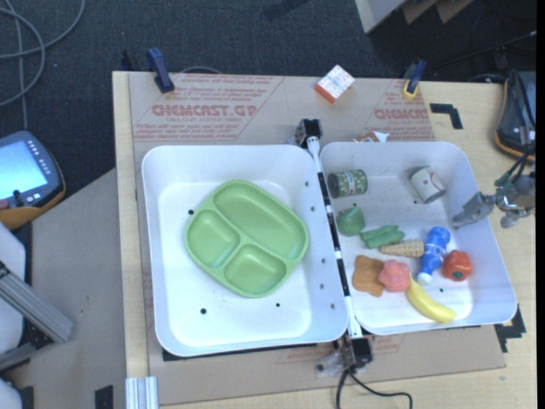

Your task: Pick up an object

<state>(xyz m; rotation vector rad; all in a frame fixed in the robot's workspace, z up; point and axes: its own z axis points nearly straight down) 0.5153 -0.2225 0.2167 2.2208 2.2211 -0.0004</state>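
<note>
The right bin (482, 296) holds several toy foods: a green can (347, 182), a grey-white cup (425, 184), a green pepper (350, 221), a green pod (381, 236), a tan cone (402, 249), a blue bottle (433, 252), a red tomato (457, 265), a yellow banana (428, 303), a pink piece (394, 276) and an orange biscuit (368, 274). My gripper (492, 208) hangs over the bin's right rim, right of the cup and above the tomato. Nothing shows in it.
The left bin (170, 313) carries a green divided plate (247, 238). A small orange and white box (335, 83) lies on the board behind the bins. Blue clamps (158, 68) (414, 78) grip the board's back edge.
</note>
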